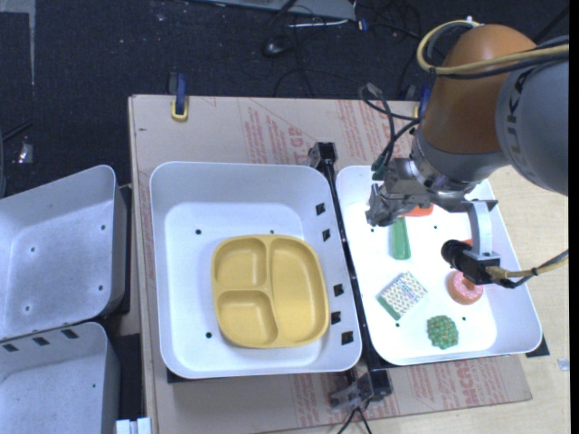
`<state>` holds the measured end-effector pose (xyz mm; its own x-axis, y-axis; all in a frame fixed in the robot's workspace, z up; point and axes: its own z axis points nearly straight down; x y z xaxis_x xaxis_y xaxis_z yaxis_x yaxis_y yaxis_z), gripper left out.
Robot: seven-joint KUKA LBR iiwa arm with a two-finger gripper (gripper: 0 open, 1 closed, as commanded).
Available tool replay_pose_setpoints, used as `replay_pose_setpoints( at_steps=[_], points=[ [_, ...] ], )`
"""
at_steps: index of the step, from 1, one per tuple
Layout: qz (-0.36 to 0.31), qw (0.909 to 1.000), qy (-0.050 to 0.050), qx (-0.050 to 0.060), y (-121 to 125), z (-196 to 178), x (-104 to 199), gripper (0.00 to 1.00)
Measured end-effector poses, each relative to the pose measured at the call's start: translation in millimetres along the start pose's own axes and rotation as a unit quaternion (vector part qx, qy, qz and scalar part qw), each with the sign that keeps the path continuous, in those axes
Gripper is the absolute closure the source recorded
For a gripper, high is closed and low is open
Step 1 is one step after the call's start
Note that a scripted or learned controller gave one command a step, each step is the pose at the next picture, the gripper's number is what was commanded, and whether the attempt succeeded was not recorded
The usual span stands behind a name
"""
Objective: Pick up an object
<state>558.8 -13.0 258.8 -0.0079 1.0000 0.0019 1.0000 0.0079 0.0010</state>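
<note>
Right of centre, the gripper (391, 213) hangs just above the green stick (400, 240) in the right bin (516, 333), seemingly lining up a grasp; its opening I cannot tell.

The right bin (520, 333) is crowded: a green stick (399, 240) sits just under the gripper (387, 208), a patterned packet (402, 294) at six o'clock from it, a green ball (442, 331) and an orange piece (464, 288) toward four. The left bin (181, 206) has bare floor around a yellow divided plate (270, 290).
</note>
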Motion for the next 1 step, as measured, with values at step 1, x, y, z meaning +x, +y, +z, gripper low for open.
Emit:
replay_pose_setpoints(
  at_steps=[1],
  points=[
    [-0.001,1.0000,0.000,0.002,-0.3,10.1,63.6,1.00]
  ],
)
